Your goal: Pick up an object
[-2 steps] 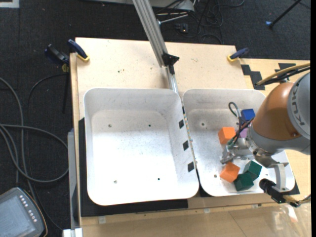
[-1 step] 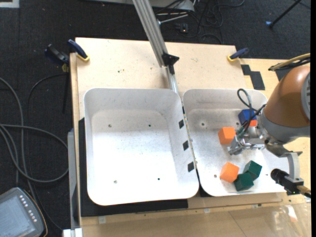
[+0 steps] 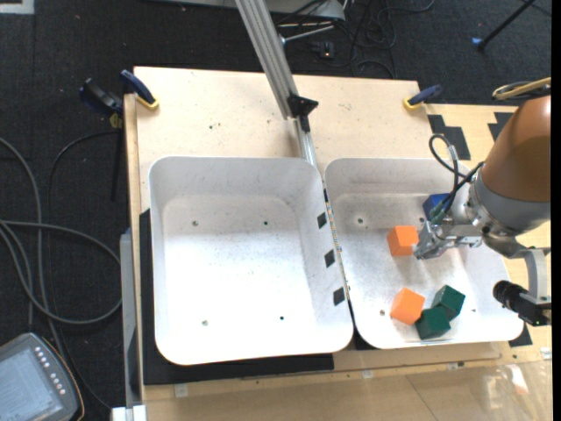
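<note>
The pincer (image 3: 427,246) hangs low in the right shallow white plastic bin (image 3: 368,178), just beside the upper small orange cube (image 3: 402,239). Whether the pincer is released or clenched cannot be determined. A second small orange cube (image 3: 408,306) lies near the bin's front wall. Just beside it are a dark green block (image 3: 450,300) and another dark green block (image 3: 433,324), touching each other. The left shallow white plastic bin (image 3: 175,182) adjoins the right one on the pale wooden desk (image 3: 228,112).

Orange blocks (image 3: 403,240) and green blocks (image 3: 434,323) lie in the right bin (image 3: 368,196).
</note>
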You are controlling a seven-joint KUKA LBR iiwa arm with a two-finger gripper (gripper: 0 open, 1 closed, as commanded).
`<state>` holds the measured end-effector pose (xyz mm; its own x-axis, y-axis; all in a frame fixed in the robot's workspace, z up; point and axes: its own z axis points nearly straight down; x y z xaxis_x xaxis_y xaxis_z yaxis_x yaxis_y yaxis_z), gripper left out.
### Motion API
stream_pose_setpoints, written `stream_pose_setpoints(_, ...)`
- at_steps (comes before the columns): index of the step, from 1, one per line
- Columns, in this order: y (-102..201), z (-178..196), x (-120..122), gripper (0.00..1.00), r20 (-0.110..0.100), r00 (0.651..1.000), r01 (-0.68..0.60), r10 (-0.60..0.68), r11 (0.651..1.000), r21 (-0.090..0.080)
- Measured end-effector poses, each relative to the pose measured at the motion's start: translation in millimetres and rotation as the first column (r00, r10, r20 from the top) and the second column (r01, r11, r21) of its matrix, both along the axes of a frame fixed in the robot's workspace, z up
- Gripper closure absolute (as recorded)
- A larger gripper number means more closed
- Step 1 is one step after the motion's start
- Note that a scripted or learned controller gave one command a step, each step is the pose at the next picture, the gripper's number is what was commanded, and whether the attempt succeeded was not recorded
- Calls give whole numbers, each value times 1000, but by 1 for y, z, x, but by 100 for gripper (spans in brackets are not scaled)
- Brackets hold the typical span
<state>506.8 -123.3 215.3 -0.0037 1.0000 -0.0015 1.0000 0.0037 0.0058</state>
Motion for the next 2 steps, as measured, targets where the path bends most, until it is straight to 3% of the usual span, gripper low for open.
stream_pose_setpoints(1, 0, 53, 2, 100, 1, 1000, 0, 0, 1000, -1)
stream_pose_setpoints(2, 35, 50, 32, 100, -3, 1000, -3, 3, 1000, 1)
